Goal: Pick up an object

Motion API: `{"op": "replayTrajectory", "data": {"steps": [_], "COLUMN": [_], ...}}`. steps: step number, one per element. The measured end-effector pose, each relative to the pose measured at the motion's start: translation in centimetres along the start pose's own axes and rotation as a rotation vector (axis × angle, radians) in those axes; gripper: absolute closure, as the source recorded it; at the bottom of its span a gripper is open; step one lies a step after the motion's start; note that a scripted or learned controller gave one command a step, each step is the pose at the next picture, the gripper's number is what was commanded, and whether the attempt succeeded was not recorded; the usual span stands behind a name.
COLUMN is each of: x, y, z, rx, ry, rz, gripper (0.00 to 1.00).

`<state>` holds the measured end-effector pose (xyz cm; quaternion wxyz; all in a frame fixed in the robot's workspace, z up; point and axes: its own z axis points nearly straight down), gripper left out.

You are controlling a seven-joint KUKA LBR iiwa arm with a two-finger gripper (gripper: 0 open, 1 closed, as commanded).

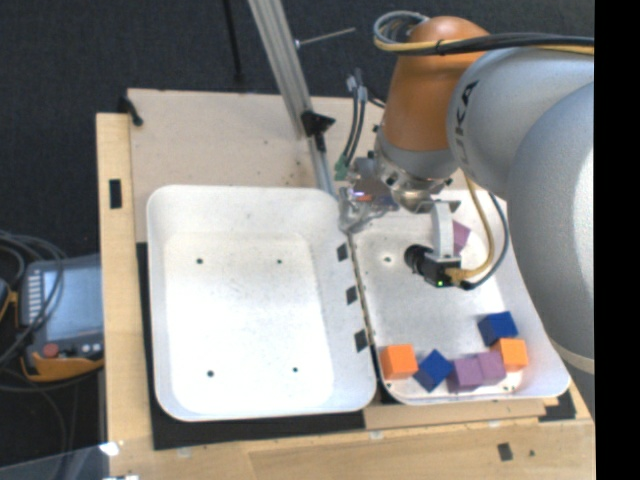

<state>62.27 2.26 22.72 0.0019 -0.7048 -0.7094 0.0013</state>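
Several small blocks lie along the near edge of the right bin [400,298]: an orange block [399,360], a blue block [434,369], two purple blocks [478,371], another orange block [514,353] and a blue block [497,328]. One more purple block [460,236] peeks out from behind the wrist hardware further back. My gripper [353,210] hangs at the far left corner of the right bin, close to the rim between the two bins and well away from the blocks. I see nothing held in it.
The left bin [250,298] is a bare white tray. A slanted aluminium rail [285,68] rises behind the bins, just left of the wrist. A black part with a cable [425,261] hangs from the wrist over the right bin's middle.
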Motion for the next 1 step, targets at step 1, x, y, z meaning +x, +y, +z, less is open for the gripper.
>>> {"op": "replayTrajectory", "data": {"steps": [1], "x": [5.87], "y": [1.61], "z": [-0.62], "rx": [-0.007], "ry": [0.001], "rz": [-0.002], "gripper": [1.0]}}
